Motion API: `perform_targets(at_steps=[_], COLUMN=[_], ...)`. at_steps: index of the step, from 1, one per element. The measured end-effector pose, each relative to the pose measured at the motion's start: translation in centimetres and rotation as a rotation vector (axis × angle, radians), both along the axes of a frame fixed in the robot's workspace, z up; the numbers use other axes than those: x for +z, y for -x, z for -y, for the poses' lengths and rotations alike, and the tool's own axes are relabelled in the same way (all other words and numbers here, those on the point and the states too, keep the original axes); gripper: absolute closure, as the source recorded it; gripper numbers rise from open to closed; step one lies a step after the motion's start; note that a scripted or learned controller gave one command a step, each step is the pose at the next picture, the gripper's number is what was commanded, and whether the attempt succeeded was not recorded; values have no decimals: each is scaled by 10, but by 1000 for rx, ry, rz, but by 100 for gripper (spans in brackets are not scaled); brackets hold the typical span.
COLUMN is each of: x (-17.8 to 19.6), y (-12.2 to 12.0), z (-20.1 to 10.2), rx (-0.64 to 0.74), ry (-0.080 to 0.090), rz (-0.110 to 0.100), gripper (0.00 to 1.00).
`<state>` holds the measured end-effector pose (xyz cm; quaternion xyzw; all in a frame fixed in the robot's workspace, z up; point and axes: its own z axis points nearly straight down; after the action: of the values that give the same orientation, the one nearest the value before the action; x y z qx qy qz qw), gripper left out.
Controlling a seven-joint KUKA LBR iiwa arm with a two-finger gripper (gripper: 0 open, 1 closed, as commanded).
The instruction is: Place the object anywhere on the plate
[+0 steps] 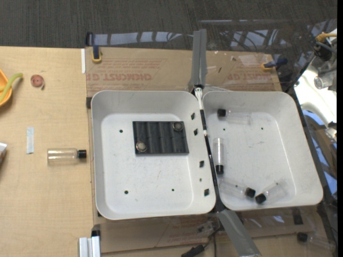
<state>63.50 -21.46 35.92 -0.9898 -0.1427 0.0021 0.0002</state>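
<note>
the counter (43,197) carried two shallow white bins side by side: the left bin (107,197) and the right bin (300,159). in the left bin lay one dark ribbed plate (161,138), a little far of centre, with two small round studs on it, one at its far right corner (177,126) and one at its near left corner (141,146). the right bin held four clear vials with black caps: one at the far left (233,114), one along the left wall (218,153), and two crossed at the near edge (236,188) (270,191). a fifth vial (64,155) lay on the counter left of the bins. any such vial was judged light, stiff, smooth and prone to roll, best pinched across the middle of its body. the arm's jaws could not be told as wide or narrow; a white fitting (324,79) sat at the far right.
</note>
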Motion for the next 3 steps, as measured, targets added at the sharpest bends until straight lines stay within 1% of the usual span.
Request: perform_targets(at_steps=[1, 2, 3], x=[-134, -66, -128], y=[65, 3, 49], z=[-61, 2, -68], rx=[-85, -84, -27], ry=[-1, 0, -1], rz=[-2, 1, -2], gripper=[100, 100, 100])
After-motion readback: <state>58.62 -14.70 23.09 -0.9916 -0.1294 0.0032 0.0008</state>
